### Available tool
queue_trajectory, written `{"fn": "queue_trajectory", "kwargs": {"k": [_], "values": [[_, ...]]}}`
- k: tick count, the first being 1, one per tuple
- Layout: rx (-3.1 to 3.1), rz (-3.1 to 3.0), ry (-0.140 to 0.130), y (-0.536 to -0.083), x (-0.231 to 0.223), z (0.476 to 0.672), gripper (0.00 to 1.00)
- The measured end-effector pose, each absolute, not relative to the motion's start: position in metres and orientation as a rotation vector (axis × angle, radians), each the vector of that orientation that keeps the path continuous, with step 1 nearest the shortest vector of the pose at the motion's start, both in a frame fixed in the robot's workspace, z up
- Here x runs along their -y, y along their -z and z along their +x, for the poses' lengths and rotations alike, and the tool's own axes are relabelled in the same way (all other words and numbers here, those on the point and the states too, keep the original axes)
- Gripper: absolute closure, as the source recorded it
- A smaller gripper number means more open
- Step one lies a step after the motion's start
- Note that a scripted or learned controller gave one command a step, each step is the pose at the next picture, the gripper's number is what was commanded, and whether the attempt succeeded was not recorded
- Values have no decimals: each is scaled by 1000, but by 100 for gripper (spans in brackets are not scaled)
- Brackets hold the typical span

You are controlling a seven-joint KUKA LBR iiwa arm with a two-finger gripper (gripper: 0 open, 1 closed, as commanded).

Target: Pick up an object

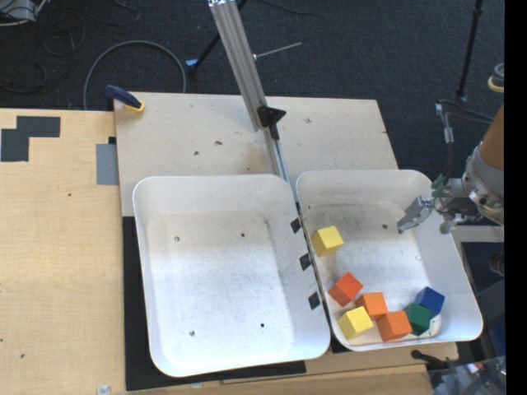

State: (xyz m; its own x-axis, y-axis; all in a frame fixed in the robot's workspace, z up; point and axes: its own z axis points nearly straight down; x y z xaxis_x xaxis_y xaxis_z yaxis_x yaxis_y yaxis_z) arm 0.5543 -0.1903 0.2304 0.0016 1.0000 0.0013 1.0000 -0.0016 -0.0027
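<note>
Hovering over the right bin (461, 278) — the claw (414, 214), state unclear — yellow cube (328, 239) sits corner-up.

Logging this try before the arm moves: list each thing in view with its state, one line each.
gripper: over the right bin's right side, holding nothing seen
right bin: holds all the blocks
left bin: upright beside the right bin
lone yellow block: lying apart, near the divider
red block: lying at the cluster's edge
blue block: lying beside the green block
</note>
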Motion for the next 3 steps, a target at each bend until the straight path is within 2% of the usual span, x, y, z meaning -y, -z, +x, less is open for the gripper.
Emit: {"fn": "queue_trajectory", "kwargs": {"k": [1,2,3], "values": [[2216,-2222,0,-128,134,498,0],[2222,-2215,-1,-90,153,548,0],[2219,-2220,1,-102,153,547,100]]}}
